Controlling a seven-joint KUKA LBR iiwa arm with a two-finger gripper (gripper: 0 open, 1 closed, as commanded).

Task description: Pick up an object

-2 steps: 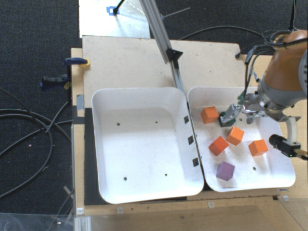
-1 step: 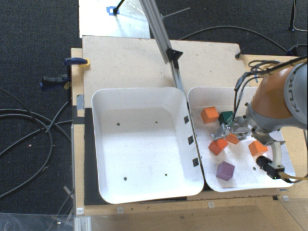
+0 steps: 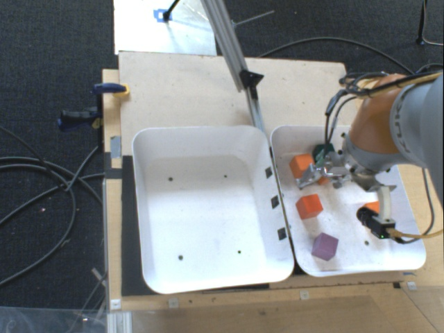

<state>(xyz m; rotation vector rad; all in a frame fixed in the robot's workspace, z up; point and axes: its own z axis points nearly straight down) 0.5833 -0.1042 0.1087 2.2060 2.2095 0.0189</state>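
Arm over right bin, reaching in from right. Claw low inside bin, just beside orange cube at bin's far left; finger spread and any grip: cannot tell. Second orange cube mid-bin, purple cube nearer front, both apart from claw. Left bin alongside on worktop.

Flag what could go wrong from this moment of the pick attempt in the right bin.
1. The gripper sits low beside the upper orange cube, close to the right white bin's dividing wall; a closing move might nudge the cube against the wall instead of capturing it.
2. The second orange cube lies just below, so a sideways slip could knock it.
3. The purple cube and a partly hidden orange piece crowd the arm's path.
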